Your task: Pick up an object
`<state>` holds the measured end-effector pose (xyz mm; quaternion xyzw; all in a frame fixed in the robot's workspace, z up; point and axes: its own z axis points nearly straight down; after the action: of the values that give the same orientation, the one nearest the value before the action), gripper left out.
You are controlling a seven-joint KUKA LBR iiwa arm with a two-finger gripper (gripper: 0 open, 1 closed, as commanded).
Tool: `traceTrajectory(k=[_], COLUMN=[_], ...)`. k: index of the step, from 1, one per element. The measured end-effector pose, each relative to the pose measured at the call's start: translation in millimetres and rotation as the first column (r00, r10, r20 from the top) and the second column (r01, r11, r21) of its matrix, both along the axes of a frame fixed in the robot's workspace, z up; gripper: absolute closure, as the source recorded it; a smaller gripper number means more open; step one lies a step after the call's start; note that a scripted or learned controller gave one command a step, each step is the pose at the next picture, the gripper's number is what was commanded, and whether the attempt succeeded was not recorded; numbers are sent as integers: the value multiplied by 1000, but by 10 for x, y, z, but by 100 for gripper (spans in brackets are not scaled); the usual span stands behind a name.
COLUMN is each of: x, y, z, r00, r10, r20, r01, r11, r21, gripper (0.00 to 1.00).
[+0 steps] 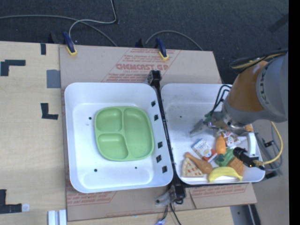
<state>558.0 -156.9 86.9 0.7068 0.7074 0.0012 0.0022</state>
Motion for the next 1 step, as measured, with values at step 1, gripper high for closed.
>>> traceTrajectory(k=[1], x=[627], y=[-433], z=[1217], r00=[1000], r10=[0], r20=[-3], r01=[0], r11=[1000], r21=[-1], gripper=[0])
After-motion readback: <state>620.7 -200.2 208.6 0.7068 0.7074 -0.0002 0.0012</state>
